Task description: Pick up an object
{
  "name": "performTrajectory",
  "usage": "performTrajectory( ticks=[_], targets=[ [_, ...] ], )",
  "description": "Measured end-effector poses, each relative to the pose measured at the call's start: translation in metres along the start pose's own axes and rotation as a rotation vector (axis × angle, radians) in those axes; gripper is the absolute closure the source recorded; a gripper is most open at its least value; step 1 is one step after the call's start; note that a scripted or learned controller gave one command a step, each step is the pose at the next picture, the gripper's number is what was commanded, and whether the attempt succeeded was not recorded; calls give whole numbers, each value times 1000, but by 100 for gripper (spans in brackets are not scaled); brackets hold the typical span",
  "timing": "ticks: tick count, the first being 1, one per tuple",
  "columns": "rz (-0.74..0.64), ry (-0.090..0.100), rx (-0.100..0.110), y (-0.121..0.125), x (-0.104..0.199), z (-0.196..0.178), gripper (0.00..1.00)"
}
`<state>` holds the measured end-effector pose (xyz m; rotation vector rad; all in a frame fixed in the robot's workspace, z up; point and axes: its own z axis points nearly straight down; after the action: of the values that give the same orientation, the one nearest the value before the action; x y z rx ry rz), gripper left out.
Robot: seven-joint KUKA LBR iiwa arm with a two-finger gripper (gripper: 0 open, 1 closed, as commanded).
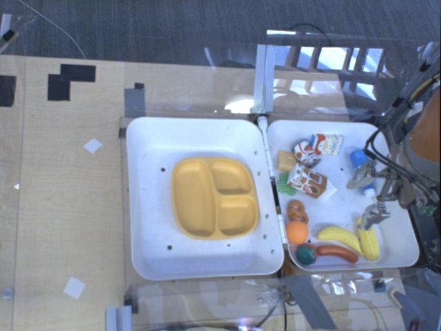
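While our gripper (370,198) hangs over the right side of the right bin (344,131), nothing sits between its fingers, so we judge the pick not yet made. The fingers look spread apart, released and bare, with one tip near the blue object (360,159) and the other just above the corn cob (369,243). What remains is nearly everything: settling on one item, closing on it and lifting it free of the bin.

The candidates all lie in that right bin. Counting them as best we can, we find one banana (339,237), one corn cob just beside it on the right, one sausage (336,253) along the near wall, one orange (297,233), one pretzel (297,211) just above the orange, and one small red-and-green piece (305,255) — too small for us to name — in the near left corner. Further back sit two printed cartons, the lower one (306,181) brown and white and the upper one (318,147) red, white and yellow, with one tan cracker-like piece (286,161) touching their left side and a bit of green (282,185) by the divider. The blue object makes one more.

The left bin (148,205) holds a single yellow divided tray (213,197) with three compartments, well apart from the arm. Two bins, one tray, one gripper — and by our reading the corn cob or the blue object is nearest to hand.
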<state>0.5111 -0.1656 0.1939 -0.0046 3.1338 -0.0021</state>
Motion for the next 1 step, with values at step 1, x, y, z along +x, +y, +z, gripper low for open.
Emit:
performTrajectory(
  ticks=[1],
  targets=[
    [201,-17,4,-38,12,89,0]
  ],
)
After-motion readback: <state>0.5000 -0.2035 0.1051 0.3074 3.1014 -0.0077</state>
